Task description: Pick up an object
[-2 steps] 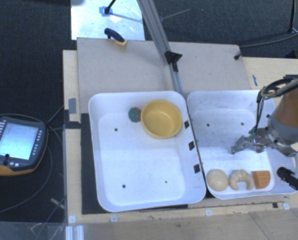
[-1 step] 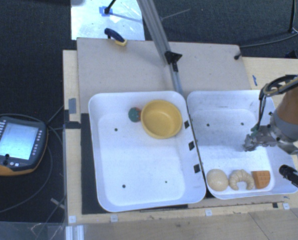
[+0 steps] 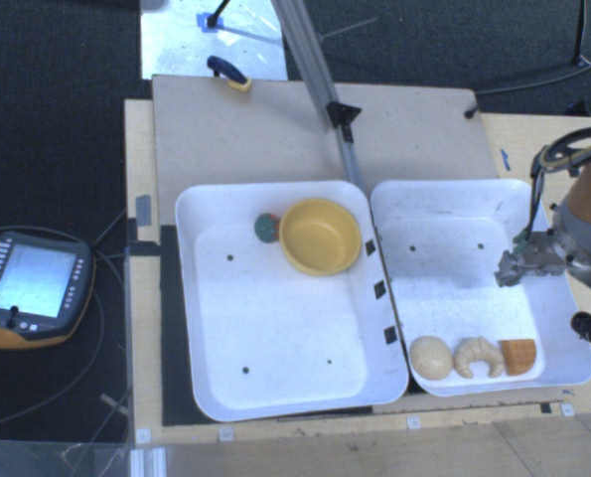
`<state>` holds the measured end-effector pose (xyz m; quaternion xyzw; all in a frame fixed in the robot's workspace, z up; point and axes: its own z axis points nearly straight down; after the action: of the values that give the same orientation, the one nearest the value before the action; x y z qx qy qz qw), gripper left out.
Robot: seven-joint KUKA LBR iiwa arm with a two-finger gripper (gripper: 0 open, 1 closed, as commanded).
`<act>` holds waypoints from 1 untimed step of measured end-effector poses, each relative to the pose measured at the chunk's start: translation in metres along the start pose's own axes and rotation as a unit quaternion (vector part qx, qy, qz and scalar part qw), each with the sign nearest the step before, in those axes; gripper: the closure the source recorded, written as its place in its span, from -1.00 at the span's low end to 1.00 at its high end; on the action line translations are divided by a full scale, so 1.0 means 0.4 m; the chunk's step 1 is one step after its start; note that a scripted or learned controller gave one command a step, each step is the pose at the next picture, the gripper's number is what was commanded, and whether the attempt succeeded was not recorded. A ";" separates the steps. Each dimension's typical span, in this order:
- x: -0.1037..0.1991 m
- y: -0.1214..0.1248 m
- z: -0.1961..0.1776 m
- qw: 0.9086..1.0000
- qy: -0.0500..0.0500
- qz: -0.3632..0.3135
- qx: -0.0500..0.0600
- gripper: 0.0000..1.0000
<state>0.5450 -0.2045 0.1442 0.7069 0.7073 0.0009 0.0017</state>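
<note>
The gripper (image 3: 511, 268) hangs over the right bin (image 3: 444, 217) near its right wall, well apart from the three items along the bin's front edge. Whether it is released or clenched cannot be told. Descending here, it would likely close on bare floor. The nearest candidates are a pale round egg (image 3: 431, 357), a curved croissant (image 3: 480, 356) and an orange block (image 3: 518, 355), packed closely together, so a grab could nudge neighbours.
</note>
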 end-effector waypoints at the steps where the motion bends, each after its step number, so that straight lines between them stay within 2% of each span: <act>1: 0.006 -0.021 -0.131 1.000 0.000 0.000 -0.001 1.00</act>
<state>0.5365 -0.2021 0.1967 0.7068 0.7074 0.0012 0.0022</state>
